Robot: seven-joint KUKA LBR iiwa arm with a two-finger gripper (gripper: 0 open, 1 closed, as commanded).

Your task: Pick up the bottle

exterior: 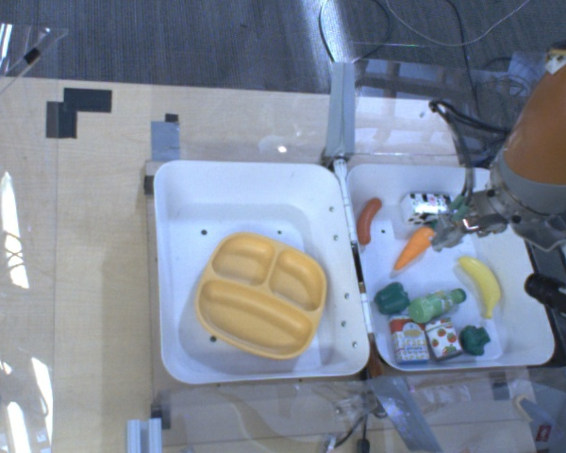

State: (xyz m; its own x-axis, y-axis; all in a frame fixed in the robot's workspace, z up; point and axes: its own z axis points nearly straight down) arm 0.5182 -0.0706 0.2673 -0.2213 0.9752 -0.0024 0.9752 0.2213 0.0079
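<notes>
Two shallow white bins sit side by side on a pale wooden bench. At nine o'clock, the left bin (170, 253) holds a yellow divided tray (260, 293), set at a slant. At three o'clock, the right bin (538, 352) carries the clutter: a red sausage (368, 221) near its top left corner, a toy carrot (414, 248) just below it, a banana (481, 283) toward the right wall, and a green bottle (436, 304) lying on its side between a dark green pepper (391, 298) and the banana. Two small cartons (424, 340) and a broccoli piece (474, 339) line the six o'clock edge. Reaching in from three o'clock, the gripper (450, 228) hangs over the carrot's thick end, apart from the bottle; glare and blur make its opening impossible to judge. A small dark-and-white object (424, 203) beside it cannot be identified.
</notes>
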